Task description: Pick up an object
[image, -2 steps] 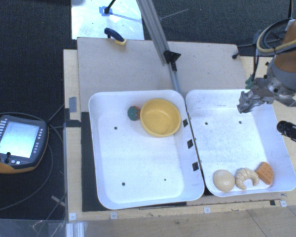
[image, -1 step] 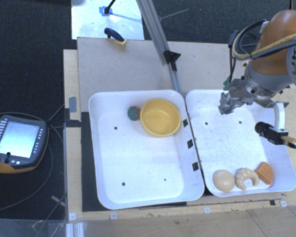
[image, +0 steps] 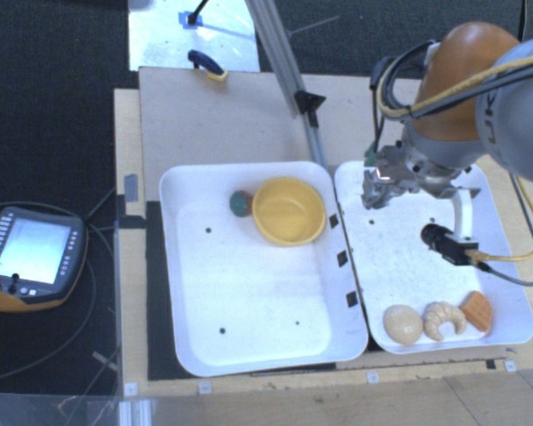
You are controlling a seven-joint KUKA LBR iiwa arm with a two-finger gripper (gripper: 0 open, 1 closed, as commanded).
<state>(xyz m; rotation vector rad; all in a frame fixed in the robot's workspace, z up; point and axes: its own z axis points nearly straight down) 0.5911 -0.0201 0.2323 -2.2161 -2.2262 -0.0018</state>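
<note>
My gripper (image: 376, 192) hangs over the upper left part of the right bin (image: 506, 327), near the wall it shares with the left bin. Nothing is seen in it. A yellow bowl (image: 289, 210) sits at the back of the left bin (image: 249, 327), with a small dark green ball (image: 240, 203) touching its left side. Along the right bin's front edge lie a pale round bun (image: 403, 324), a croissant (image: 444, 319) and an orange waffle-like piece (image: 477, 311), all well in front of the gripper.
A white bracket with a black part (image: 444, 240) and a yellow cable hangs from the wrist over the right bin. A metal pole (image: 284, 60) slants across the back board. A teach pendant (image: 27, 256) lies on the floor at the left.
</note>
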